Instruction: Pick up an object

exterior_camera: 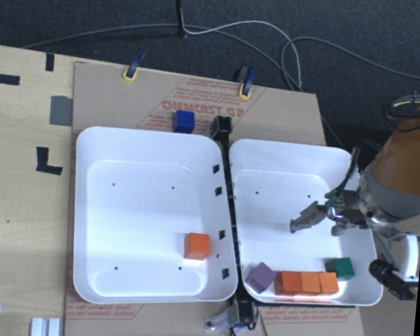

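Camera view: the claw (307, 220) is being held over the middle of the right bin (293, 159), reaching in from the right, and no object is seen between its fingers; how far they are standing apart cannot be told from this angle. Nothing is being carried, so the pick is judged not yet done: a descent, a closing and a lift are all being left to do. Candidate objects are lying along the right bin's near edge: a purple block (260, 277) toward the near left corner, an orange bar (306, 284) just beside it that looks made of joined cubes, and a green block (341, 267) at the near right corner. An orange cube (197, 246) is sitting in the left bin (86, 210), toward its near right. The bins are appearing smooth, white and shallow with rounded corners; the blocks are appearing matte and hard-edged.
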`<state>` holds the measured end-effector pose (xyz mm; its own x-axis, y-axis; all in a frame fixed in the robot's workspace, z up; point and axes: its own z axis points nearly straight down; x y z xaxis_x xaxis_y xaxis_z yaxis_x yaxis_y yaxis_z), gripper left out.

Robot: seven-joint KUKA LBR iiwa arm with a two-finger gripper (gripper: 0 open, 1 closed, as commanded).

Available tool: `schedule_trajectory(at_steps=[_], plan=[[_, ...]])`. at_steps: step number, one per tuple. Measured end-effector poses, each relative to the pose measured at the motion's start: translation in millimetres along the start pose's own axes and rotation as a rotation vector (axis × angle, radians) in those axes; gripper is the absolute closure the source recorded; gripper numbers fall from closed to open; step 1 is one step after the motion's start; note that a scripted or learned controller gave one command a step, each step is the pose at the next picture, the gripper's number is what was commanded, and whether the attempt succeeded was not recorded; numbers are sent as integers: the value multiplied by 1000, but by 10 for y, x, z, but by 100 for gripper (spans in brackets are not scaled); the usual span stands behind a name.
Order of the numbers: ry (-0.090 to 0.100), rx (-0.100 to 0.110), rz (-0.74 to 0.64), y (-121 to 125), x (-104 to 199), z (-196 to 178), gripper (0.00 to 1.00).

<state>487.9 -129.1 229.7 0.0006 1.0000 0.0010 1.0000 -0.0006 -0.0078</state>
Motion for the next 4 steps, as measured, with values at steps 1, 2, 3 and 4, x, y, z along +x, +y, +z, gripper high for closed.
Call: schedule_trajectory(at_steps=[1, 2, 3, 4], plan=[[-1, -7, -1, 14, 2, -32, 0], [0, -2, -1, 16, -42, 586, 0], [0, -2, -1, 37, -32, 1212, 0], [-1, -6, -1, 36, -29, 1415, 0]])
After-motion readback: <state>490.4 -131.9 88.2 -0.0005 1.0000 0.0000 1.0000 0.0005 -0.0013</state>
